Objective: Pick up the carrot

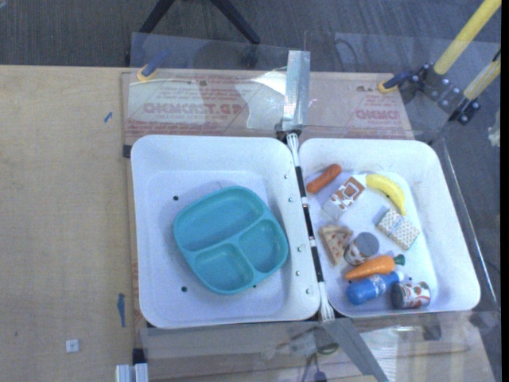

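Carrot (371,267) | can (362,249) just above | blue bottle (371,290) just below

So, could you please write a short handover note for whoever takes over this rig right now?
Carrot: lying in the right bin, near its front, tip pointing left, green top to the right. It sits just behind the blue bottle, with a small can right behind it.
Left bin: holds the teal divided plate.
Done: nothing yet; the carrot rests in the bin, not gripped.
Left: reach in, grasp the carrot and lift it. The spot is crowded, so a nearby item may get nudged.
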Controlling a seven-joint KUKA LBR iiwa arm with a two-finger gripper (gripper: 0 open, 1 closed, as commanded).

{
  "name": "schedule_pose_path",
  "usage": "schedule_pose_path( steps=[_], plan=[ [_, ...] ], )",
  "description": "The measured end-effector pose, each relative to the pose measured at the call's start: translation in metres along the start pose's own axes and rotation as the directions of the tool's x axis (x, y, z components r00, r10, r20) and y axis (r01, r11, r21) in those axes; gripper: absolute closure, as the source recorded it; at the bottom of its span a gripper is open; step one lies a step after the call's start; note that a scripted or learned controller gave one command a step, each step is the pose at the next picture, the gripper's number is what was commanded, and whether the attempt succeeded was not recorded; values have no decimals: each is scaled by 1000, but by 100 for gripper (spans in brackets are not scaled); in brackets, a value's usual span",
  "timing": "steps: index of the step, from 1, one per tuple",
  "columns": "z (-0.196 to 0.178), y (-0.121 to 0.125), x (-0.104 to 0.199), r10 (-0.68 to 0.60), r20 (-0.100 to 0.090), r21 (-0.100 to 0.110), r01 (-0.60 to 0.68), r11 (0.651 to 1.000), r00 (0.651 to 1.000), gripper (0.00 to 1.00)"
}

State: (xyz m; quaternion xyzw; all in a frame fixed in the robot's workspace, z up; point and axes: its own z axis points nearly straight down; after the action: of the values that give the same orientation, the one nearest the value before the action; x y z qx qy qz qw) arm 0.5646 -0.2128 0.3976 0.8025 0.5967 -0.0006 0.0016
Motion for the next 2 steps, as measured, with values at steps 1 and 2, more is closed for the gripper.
schedule_pose_path(
  steps=[1,2],
  plan=[
    [-37,74,24,-125,-1,0,125,992,992,100],
    [-37,101,26,-237,1,-3,237,971,971,100]
  ],
)
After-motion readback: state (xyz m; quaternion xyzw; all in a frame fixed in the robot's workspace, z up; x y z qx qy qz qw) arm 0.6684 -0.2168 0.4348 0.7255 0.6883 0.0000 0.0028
